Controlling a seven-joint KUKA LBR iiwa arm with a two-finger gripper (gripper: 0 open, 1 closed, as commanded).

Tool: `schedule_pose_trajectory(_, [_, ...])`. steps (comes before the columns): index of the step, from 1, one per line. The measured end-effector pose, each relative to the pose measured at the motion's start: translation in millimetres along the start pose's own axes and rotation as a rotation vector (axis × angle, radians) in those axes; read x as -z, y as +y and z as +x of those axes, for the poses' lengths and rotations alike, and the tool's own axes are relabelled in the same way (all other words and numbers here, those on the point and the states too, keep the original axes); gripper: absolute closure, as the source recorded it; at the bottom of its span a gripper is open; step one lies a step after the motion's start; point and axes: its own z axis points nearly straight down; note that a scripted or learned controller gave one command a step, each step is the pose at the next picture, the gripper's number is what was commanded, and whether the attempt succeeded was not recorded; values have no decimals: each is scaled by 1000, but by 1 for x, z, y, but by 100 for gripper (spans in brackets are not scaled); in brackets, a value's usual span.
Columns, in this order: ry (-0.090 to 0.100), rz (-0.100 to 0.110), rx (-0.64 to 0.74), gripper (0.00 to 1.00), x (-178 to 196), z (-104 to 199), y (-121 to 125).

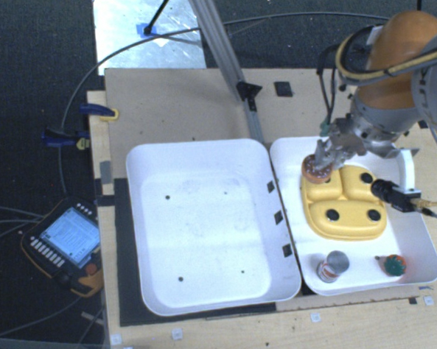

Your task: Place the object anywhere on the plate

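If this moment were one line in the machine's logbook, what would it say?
pincer: over plate's upper-left corner | brown object: on yellow plate edge | can, green item: right bin

Bins (200,230) look smooth semi-gloss white plastic; yellow plate (346,206) in the right one glossy moulded plastic, shiny metal can (332,265) just below it; bench board (177,106) behind bins matt brown, cardboard-like.
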Motion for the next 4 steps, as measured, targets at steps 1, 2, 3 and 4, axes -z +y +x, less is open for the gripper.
schedule_pose_trajectory(1, [1,0,0,100,7,55,-6])
schedule_pose_trajectory(2, [0,2,-1,100,1,113,-27])
schedule_pose_trajectory(3, [0,2,0,100,-8,169,-46])
schedule_pose_trajectory(4, [1,0,1,100,-5,229,-55])
